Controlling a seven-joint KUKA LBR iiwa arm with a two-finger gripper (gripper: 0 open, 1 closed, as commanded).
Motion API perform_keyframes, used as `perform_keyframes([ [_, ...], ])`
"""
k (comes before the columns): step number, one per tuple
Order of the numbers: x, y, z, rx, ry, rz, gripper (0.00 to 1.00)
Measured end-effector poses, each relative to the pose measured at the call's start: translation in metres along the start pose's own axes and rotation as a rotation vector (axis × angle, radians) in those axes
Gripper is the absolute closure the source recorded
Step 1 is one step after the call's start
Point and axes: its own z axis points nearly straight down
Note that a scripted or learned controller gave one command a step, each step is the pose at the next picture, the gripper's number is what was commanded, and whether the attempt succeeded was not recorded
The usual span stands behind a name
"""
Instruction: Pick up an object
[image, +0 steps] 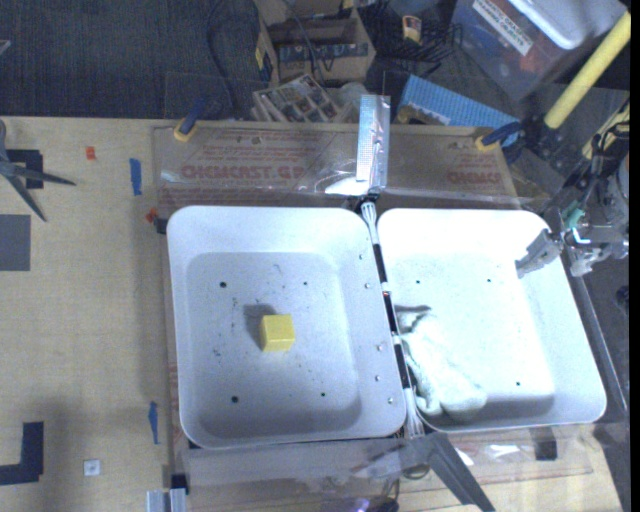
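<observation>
A small yellow cube (278, 332) lies near the middle of the left bin (200, 240). A crumpled white cloth-like object (440, 370) rests in the right bin (500, 230), against its left wall and towards the front. My gripper (560, 250) hangs over the right bin's far right rim, well away from both objects. Nothing is visible in its grasp.
A metal divider (385, 300) with bolts runs between the two bins. Behind them lie taped plastic sheets (270, 160) and a clutter of cables and boxes. A yellow pole (590, 65) slants at the top right. The wooden bench (80, 300) stretches out to the left.
</observation>
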Motion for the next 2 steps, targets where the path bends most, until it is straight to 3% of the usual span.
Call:
perform_keyframes([
  [1,0.055,0.054,0.046,-0.002,-0.001,0.343,0.00],
  [2,0.079,0.000,0.167,-0.005,0.001,0.286,0.00],
])
